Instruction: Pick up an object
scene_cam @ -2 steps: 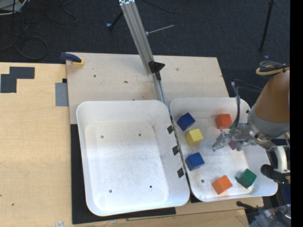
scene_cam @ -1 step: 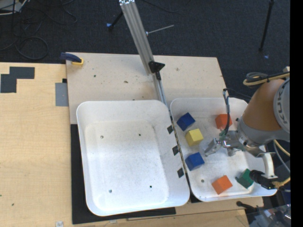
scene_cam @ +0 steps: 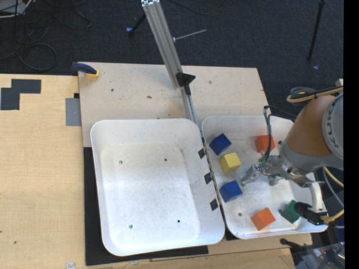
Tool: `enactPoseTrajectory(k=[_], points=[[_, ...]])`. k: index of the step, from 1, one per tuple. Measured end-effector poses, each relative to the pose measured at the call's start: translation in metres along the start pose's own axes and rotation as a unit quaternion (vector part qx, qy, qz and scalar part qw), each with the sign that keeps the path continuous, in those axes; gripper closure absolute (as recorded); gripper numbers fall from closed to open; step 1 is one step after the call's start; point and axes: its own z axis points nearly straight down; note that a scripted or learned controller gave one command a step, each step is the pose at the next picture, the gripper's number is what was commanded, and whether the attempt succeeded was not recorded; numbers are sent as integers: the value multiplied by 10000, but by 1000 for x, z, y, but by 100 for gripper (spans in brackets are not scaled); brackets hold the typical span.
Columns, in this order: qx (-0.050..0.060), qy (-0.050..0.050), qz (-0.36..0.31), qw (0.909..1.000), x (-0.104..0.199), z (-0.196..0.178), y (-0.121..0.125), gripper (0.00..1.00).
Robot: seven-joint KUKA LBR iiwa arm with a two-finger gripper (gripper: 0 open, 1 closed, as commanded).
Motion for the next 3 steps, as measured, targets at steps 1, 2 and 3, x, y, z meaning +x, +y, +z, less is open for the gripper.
enactPoseTrajectory(k=[1,2,3], points=[[4,9,29,10000,-1,-10,0,100],[-18,-6,26,10000,-7,-56,-7,100],[-20,-6,29,10000,-12,-102,-14,100]])
